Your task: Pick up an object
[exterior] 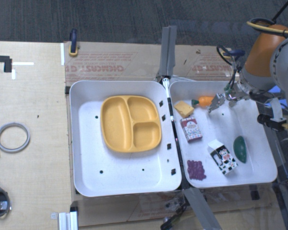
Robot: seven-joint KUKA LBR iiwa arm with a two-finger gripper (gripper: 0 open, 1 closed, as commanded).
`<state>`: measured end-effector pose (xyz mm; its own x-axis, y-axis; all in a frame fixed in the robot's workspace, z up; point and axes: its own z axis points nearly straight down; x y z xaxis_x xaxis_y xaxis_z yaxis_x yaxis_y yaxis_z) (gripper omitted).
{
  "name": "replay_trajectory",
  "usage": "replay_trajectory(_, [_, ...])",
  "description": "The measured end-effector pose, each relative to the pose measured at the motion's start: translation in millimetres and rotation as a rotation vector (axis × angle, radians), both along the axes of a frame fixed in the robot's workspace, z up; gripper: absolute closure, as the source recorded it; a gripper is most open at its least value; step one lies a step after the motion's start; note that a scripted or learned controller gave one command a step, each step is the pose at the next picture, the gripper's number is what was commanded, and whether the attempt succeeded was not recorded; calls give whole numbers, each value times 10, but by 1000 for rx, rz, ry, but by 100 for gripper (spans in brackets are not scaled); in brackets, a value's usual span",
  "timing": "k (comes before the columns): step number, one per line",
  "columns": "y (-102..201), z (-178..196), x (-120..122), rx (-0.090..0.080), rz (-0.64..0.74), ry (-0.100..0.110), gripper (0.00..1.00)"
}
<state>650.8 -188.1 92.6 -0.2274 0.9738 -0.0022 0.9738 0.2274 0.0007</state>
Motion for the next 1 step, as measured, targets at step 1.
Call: replay_trajectory(1, [9,587,62,0,-392,0,0])
